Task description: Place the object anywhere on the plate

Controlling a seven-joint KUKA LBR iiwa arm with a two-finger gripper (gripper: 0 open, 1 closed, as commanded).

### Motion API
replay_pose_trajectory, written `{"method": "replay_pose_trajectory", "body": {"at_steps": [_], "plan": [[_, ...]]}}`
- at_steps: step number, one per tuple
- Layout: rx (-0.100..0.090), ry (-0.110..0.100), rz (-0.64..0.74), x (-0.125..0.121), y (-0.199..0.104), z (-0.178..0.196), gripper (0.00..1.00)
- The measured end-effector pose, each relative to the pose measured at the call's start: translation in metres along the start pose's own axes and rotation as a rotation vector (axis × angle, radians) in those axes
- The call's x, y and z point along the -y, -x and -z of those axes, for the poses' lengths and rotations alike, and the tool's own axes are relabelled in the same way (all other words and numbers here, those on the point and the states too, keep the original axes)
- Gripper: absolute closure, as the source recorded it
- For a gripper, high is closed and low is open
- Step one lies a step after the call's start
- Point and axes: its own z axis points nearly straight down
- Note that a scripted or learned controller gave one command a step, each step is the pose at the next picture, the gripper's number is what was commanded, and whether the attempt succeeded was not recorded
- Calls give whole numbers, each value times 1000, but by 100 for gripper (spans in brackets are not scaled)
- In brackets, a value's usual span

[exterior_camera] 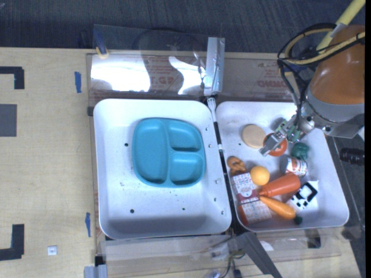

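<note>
The object you are after looks to be the small orange-red piece (278, 146) in the right bin (336, 207), lying near the bin's upper middle, just beside the tan round cookie (253, 135) and touching or nearly touching the claw (277, 142). I judge it the target only because the claw sits right on it; the task sentence does not name it.

You are at the pick step. The claw is down among the clutter, and you cannot tell from this slanted view how its jaws stand or whether the piece is between them, so treat the grasp as unproven.

The blue plate (168, 151) lies in the middle of the left bin (110, 201), well apart from the claw, with three bare compartments.

Close by the claw you have a teal piece (300, 150), a small can (296, 167), a yellow-orange ball (260, 175) and two carrots (280, 185). A sloppy lift could drag any of these.

Your next move, as I judge it, calls for a straight rise high enough to clear the wall between the bins, a check that the piece comes up with the claw, then a carry leftward over the plate and a low release into any compartment.
</note>
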Motion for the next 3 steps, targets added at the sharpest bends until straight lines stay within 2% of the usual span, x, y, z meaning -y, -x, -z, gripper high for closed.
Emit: {"method": "replay_pose_trajectory", "body": {"at_steps": [1,2,3], "plan": [[-5,-3,74,-110,-4,-13,100],[-9,-6,45,-145,-93,-42,100],[-5,-4,38,-143,-88,-40,0]]}}
